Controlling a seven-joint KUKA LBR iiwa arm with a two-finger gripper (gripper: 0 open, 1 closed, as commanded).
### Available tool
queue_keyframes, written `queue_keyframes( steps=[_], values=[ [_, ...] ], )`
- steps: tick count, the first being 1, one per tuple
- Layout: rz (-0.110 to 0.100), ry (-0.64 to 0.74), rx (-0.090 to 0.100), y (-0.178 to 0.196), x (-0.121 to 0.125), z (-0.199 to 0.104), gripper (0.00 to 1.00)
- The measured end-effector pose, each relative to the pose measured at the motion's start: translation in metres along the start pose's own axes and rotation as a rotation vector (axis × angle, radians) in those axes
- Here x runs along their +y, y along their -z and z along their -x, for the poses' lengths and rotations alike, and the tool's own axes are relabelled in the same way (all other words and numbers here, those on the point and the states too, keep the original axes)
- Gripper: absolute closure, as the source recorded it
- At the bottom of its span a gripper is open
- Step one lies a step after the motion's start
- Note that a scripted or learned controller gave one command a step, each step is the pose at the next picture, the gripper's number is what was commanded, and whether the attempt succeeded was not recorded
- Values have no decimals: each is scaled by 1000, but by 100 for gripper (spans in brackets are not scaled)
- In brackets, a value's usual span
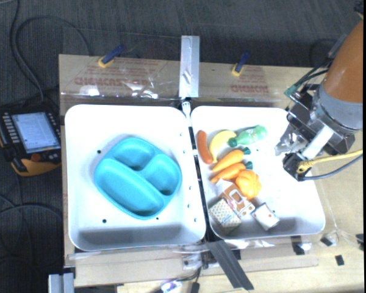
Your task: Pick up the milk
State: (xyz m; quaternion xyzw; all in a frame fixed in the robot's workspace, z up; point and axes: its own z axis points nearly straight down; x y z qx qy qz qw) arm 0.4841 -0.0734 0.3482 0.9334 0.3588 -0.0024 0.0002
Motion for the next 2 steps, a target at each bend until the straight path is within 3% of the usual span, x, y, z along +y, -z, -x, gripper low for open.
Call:
queue_keyframes(
  steps=[1,2],
  values=[
    [0,-28,-1,-28,17,-100,100],
    [0,-28,-7,-20,17,-100,100]
  ],
)
